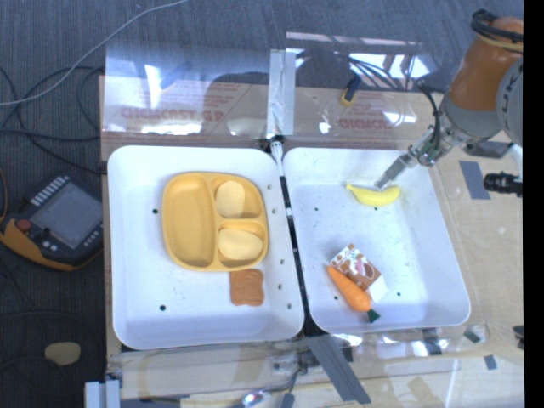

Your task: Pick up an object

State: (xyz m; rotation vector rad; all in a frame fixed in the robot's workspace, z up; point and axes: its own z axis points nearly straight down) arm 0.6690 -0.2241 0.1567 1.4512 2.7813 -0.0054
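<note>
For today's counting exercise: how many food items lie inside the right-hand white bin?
3. A banana lies near the far wall of the right bin, a carrot lies near its front, and a small snack packet touches the carrot. None seem hidden.

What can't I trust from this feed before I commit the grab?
- hand over the banana in the right bin: too small and blurred in the camera view to tell open, shut or touching.
- carrot: its upper end is tucked under the small printed packet.
- arm: cut off by the view's right edge.
</note>
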